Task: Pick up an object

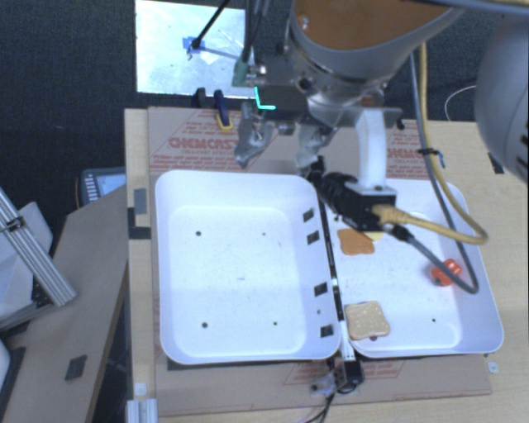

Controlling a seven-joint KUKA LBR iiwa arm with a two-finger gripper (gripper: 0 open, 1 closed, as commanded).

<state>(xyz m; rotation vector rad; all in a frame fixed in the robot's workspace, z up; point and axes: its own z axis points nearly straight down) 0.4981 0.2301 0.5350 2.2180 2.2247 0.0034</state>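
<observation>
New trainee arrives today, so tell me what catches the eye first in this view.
The grey arm with its orange band dominates the top, its tool hanging above the far edge of the bins. In the right bin lie a toast-like slice, an orange-brown piece and a small orange object.

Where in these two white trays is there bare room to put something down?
The left bin offers open white floor from wall to wall. In the right bin, the free patch lies between the bread slice and the small orange object. It is crowded at the back, around the orange flat piece, grey cable and arm.
</observation>
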